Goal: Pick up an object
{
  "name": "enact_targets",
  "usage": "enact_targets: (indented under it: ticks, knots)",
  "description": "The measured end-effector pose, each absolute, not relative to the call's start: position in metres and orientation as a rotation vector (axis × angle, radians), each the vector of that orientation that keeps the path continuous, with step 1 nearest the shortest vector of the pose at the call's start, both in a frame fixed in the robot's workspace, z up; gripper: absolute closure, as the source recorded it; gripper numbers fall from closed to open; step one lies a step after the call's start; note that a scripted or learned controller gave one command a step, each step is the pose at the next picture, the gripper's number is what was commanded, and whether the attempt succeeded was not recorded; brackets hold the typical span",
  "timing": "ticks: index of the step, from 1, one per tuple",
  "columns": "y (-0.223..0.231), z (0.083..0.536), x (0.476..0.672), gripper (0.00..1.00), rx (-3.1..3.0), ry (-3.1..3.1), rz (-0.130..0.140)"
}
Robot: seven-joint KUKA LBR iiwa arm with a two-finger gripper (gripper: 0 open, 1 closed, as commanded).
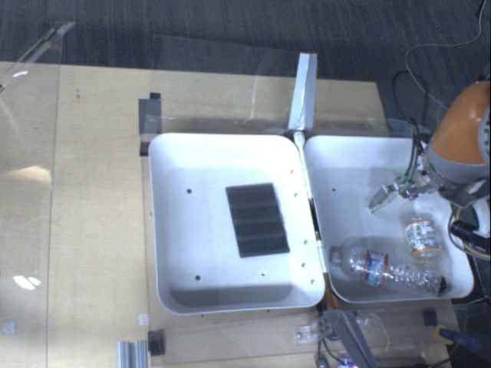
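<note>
My gripper hangs over the upper middle of the right bin, reaching in from the right below the orange wrist band. I see nothing held in it. A small clear jar with an orange label stands just below and to the right of the gripper. A clear plastic bottle lies on its side along the bin's front wall. A black ribbed rectangular block lies flat in the middle of the left bin.
The two bins touch along a central divider. A grey upright post stands behind their junction. Cables hang at the right bin's right edge. The wooden bench stretches to the left.
</note>
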State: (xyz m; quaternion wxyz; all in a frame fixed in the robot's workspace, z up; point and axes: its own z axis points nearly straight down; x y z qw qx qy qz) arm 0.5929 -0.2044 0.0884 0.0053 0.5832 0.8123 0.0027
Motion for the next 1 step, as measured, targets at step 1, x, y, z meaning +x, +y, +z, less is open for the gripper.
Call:
enact_targets:
  ticks: [1]
  knots:
    - [-0.2029,0.1093,0.5327,0.0,2.02,2.36,0.029]
